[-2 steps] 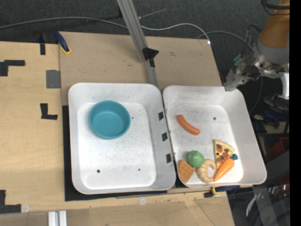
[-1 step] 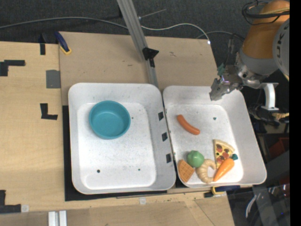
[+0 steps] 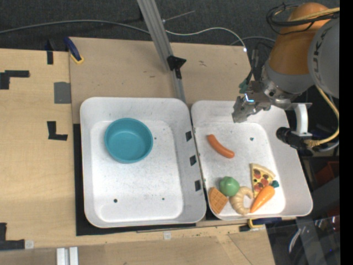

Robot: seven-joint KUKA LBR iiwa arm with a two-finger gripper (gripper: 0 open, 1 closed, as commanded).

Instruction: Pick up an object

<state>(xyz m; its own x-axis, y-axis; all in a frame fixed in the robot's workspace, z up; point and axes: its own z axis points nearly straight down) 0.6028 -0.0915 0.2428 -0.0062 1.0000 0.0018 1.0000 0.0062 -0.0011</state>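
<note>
Landmark: the right-hand shallow white plastic bin (image 3: 287, 164), speckled and round-cornered.

1. Pale wooden bench top (image 3: 33, 164), flat and matt, marked with black tape pieces, is lying under and left of that bin.
2. Left-hand shallow white plastic bin (image 3: 99, 203), of like shape, is sitting touching that bin's left wall.
3. Grey metal robot arm with glossy orange band (image 3: 300, 43) is reaching in above that bin's far right corner.
4. Round teal plastic bowl (image 3: 128, 140), smooth and deep, is resting well left of that bin, inside its neighbour.
5. Dark metal two-finger gripper (image 3: 241, 115) is hanging over that bin's far edge, with nothing seen between its fingers; whether they are spread or pressed together cannot be told.
6. Orange-red toy sausage (image 3: 220, 146), smooth and curved, is lying near that bin's middle, nearer its left wall.
7. Triangular toy pizza slice (image 3: 261, 175), yellow with red spots, is lying toward that bin's near right.
8. Tapered orange toy carrot (image 3: 263, 197) is lying just below the slice.
9. Beige knobbly toy piece (image 3: 241, 201) is sitting beside the carrot's left.
10. Orange grid-textured toy waffle (image 3: 217, 200) is lying at that bin's near left corner.
11. Rounded green toy vegetable (image 3: 229, 185) is sitting just above the waffle.
</note>
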